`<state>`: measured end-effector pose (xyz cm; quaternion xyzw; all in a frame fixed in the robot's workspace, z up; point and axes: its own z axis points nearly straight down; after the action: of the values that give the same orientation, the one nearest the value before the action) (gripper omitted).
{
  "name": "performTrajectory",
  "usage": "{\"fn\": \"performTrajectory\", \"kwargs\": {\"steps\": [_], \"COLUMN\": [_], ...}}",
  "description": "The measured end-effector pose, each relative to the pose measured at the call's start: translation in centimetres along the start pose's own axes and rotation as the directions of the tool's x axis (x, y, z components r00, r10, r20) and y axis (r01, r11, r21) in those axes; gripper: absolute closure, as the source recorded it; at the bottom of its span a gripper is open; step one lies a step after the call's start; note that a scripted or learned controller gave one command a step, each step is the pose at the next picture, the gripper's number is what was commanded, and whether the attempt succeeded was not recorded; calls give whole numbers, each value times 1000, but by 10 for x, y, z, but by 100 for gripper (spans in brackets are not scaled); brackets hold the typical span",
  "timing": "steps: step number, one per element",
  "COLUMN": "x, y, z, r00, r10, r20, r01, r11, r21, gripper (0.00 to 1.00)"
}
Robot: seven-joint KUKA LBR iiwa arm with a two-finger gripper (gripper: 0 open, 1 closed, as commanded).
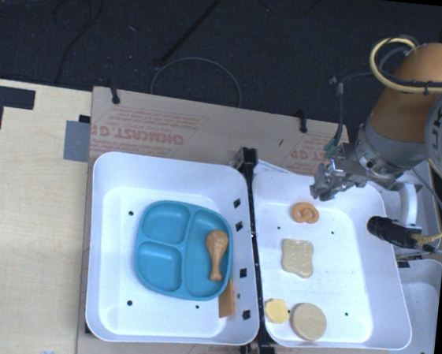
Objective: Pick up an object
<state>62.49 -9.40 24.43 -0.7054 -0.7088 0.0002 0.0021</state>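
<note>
Bench: left bin (115, 200) holds blue plate (162, 265) with drumstick (216, 253).

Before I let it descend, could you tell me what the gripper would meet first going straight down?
Probably the right bin's bare floor near its back rim; the gripper seems just behind the small brown pretzel-like piece, though depth is unclear.

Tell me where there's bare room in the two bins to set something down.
Right bin: open floor right of the toast, toward the right wall. Left bin: narrow strips around the blue plate. Crowded: the right bin's front-left corner.
</note>
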Motion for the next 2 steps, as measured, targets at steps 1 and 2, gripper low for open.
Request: {"fn": "performTrajectory", "kwargs": {"steps": [1, 2], "x": [49, 106], "y": [-9, -19], "z": [14, 24], "r00": [1000, 1000], "r10": [2, 0], "r20": [1, 1], "r01": [-2, 0], "r11": [1000, 1000], "r21": [2, 2], "gripper": [100, 100]}}
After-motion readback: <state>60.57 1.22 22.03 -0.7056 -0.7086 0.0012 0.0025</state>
